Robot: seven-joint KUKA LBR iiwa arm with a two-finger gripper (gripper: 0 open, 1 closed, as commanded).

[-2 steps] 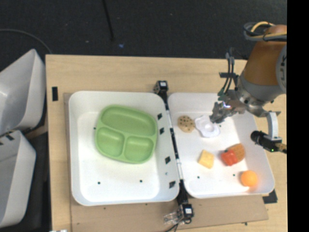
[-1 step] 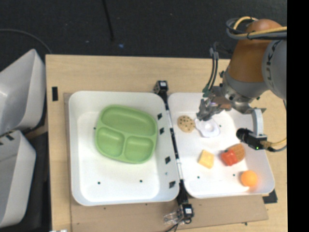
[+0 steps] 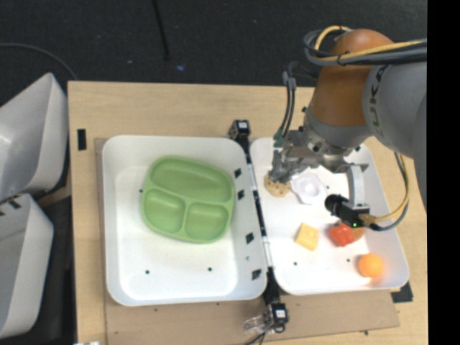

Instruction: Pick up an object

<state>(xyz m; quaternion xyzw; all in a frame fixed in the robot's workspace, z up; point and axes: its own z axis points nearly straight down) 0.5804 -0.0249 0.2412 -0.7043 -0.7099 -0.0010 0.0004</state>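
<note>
Camera view has my hand (image 3: 280,172) low in the right bin (image 3: 388,275), over a brown biscuit-like piece (image 3: 275,186) near the divider; I cannot tell its state. Nothing looks lifted yet, I judge. Beyond lie a yellow block (image 3: 307,236), a red piece (image 3: 343,234), an orange ball (image 3: 371,265). Left bin (image 3: 122,279) holds a green tray (image 3: 188,199).

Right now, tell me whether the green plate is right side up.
Right side up: the green plate lies flat in the left bin, its three hollows facing up.

Green divided plate (image 3: 188,200) in left bin (image 3: 122,264)
</note>
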